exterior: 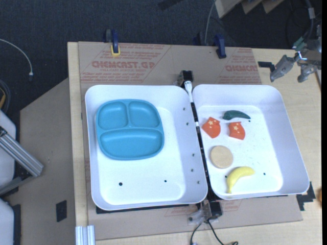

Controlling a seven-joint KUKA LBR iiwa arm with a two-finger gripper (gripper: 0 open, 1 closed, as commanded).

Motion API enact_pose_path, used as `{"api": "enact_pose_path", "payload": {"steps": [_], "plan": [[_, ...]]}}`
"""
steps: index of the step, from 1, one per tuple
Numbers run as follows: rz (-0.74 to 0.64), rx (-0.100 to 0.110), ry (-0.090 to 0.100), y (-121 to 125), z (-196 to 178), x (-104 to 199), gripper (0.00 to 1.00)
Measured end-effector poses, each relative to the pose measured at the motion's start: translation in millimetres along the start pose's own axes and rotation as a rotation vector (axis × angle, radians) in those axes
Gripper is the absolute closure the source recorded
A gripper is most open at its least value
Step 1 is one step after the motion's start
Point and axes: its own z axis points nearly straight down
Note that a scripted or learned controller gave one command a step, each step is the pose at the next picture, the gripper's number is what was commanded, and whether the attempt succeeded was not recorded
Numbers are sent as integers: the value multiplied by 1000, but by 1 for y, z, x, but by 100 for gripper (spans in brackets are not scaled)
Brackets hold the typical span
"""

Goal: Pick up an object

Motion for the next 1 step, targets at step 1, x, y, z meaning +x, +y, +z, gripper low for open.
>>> {"api": "enact_pose_path", "payload": {"steps": [1], "plan": [[0,2,1,0,62,0,0]]}}
